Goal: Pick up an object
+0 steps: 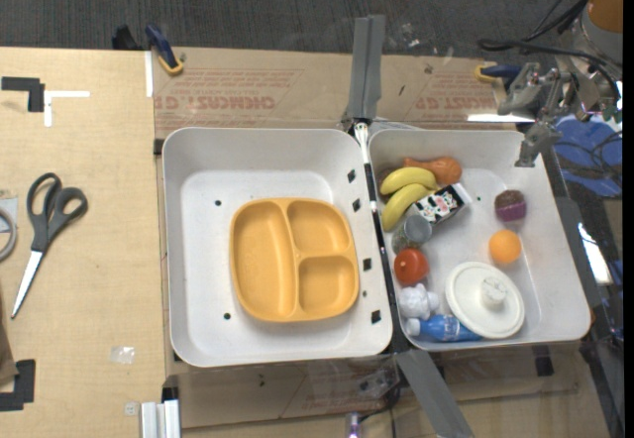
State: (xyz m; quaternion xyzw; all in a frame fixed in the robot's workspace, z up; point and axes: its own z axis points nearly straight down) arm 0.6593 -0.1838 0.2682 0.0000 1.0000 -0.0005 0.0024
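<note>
White lid low in right bin; gripper above far corner, jaw state unclear.

Scissors on the wooden bench, left of 2 white bins.

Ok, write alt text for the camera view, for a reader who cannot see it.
Two shallow white bins sit side by side: the left white bin holds a yellow three-compartment plastic tray, the right white bin holds yellow bananas, an orange ball, a red ball, and a round white lid. The gripper hovers above its far-right corner.
</note>
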